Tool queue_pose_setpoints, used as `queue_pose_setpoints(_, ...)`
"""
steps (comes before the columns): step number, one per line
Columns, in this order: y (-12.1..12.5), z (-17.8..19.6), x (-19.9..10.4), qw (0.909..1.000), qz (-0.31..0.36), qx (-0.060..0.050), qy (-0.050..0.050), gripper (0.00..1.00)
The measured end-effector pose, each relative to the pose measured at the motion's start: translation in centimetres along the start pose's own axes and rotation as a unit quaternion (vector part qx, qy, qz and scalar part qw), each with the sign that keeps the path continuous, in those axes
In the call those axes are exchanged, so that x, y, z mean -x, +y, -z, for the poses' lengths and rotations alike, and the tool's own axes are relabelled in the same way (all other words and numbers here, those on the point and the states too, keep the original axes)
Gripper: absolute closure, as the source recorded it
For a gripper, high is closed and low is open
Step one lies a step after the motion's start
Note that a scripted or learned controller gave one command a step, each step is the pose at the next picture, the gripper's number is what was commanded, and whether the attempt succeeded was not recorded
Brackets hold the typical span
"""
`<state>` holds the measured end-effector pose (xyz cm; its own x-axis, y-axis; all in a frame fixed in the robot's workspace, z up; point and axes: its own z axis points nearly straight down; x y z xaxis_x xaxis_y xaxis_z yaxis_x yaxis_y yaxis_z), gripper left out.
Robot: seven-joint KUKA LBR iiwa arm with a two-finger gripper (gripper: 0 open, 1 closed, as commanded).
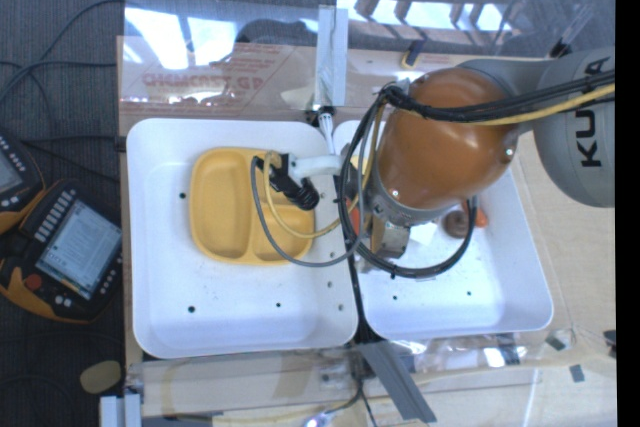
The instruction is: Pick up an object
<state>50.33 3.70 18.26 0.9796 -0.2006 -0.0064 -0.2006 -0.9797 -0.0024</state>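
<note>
Gripper (388, 237) sits just right of the tray (232, 205), under the orange wrist band (445, 140), low over the seam between the two bins. Open or closed: can't tell, the wrist hides it. Nothing visibly held.

Tray: yellow, shallow, flat in the left bin (200, 305), roughly as wide as it is long, so no real long axis to line up with. Its right rim is the part nearest the gripper.

Other candidate: a small brown piece (459, 223), well right of the tray on the far side of the gripper, in the right bin (480, 300), with an orange bit (481, 213) touching or just beside it. Too small to read its shape.

My read: pick not done yet. Tray lies left of the gripper and brown piece right, about equally close. The tray would need a rim pinch from the right edge, and a flat tray slips easily. The brown piece looks like the simpler grab.
</note>
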Motion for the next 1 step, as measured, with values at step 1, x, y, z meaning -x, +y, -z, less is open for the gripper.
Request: queue_pose_setpoints(1, -0.23, 0.77, 0.11, 1.0, -0.001, -0.002, -0.003, 1.0)
